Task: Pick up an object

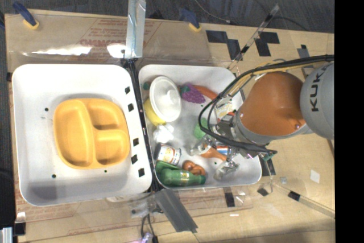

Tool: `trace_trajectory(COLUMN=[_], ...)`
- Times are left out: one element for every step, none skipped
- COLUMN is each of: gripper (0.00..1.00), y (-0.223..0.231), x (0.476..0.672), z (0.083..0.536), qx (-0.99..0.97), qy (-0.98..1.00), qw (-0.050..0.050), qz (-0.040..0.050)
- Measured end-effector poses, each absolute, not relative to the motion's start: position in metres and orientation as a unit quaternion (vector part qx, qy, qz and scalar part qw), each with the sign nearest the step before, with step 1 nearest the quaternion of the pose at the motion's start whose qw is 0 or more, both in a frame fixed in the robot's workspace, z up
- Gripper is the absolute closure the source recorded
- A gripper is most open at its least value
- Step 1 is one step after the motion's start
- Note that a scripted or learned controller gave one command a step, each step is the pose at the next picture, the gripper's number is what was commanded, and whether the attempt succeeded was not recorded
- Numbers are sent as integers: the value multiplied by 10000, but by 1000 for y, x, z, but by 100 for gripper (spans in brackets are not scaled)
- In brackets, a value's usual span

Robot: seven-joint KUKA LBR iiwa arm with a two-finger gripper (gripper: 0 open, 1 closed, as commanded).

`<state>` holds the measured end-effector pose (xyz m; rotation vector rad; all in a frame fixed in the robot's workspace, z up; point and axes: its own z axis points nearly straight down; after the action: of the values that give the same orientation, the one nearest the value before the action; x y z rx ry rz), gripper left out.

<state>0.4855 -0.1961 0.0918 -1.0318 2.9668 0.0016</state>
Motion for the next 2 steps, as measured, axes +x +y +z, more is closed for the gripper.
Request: trace_trajectory(gripper=[0, 100], y=[-174, -172], x=[498, 500], z=[92, 103], qx=[-3578, -3604], qy=[9338, 9328], qw=[15, 29], qz=[2, -5])
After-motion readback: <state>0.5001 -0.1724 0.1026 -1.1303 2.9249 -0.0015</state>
